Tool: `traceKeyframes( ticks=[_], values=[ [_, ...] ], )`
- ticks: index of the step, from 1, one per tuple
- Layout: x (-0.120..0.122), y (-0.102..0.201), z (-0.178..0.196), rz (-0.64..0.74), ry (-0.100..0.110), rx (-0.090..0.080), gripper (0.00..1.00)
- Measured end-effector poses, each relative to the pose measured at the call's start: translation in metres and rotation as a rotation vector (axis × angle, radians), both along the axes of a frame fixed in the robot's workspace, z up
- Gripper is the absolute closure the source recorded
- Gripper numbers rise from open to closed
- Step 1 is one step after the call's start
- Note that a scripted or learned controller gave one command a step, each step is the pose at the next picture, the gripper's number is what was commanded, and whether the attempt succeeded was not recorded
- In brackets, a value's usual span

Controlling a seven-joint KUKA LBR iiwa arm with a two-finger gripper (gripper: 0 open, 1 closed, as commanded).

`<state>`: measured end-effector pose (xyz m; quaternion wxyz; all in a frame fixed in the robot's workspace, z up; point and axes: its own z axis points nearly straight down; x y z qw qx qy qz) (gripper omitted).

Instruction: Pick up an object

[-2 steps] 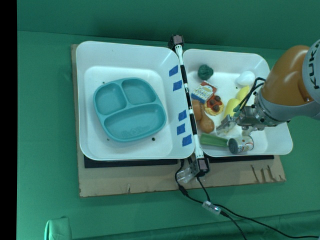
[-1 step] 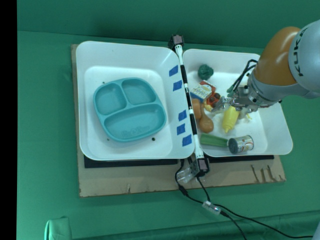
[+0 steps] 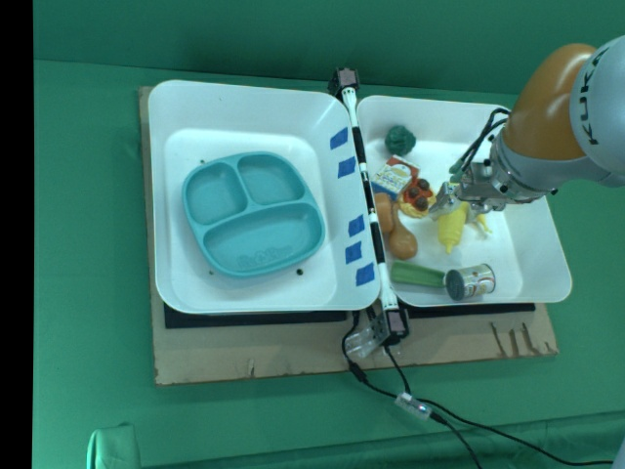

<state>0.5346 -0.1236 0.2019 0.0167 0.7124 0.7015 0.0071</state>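
Two shallow white bins sitting side by side on worktop (image 3: pixel 88 213); right bin (image 3: pixel 532 228) holding clutter. Hand (image 3: pixel 457 201) hovering over yellow plastic corn-like piece (image 3: pixel 452 226), at bin centre; whether hand is wide or narrow, cannot tell. Judging best approach: descending straight, closing across narrow width. Brown potato-shaped toy (image 3: pixel 400 242) crowding at 9 o'clock, steel tin can (image 3: pixel 471 281) at 5 o'clock; open room lying toward 3 o'clock.

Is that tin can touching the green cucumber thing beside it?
Touching. The camera view shows the can lying with its end against the cucumber's tip, no bin floor between them.
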Motion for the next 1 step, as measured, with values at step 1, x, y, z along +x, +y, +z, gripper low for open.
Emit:
traceKeyframes(
  ticks=[1],
  values=[
    [-0.0038,0.0797,0.0802,0.01,0.023,0.011,1.0]
  ],
)
